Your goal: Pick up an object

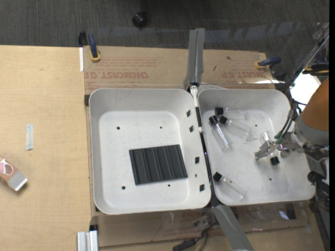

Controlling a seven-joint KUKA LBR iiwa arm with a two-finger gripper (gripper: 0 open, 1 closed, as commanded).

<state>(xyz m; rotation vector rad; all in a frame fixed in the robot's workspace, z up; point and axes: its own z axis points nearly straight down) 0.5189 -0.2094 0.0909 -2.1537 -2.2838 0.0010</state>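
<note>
White bins side by side. The gripper (263,152) sits low in the right bin (246,92), right of centre, and the arm (318,114) comes in over that bin's right rim. Step looks like approach or descent for a grasp, with nothing visibly lifted. The tip is a small silver blur, so I cannot tell whether it is spread or closed, or whether anything is pinched.

Candidate objects in the right bin are clear vials with black caps:
- Long vial (221,135): lies flat in the left half with its cap toward the back, well apart from the gripper to its left.
- Front vial (230,186): lies near the front left corner, apart from the gripper, left and forward of it.
- Clear tube (245,124): faint, lies near the gripper, back and left of it. It is the closest clear target, but not touching as far as I can see.

A dark ribbed slab (158,164) lies flat in the middle of the left bin (136,92), far from the gripper and not the likely target.

Next move, my judgement: shift back-left over the tube, line up across its narrow side, drop to the floor and close. Clear round vials will likely roll or slip.
</note>
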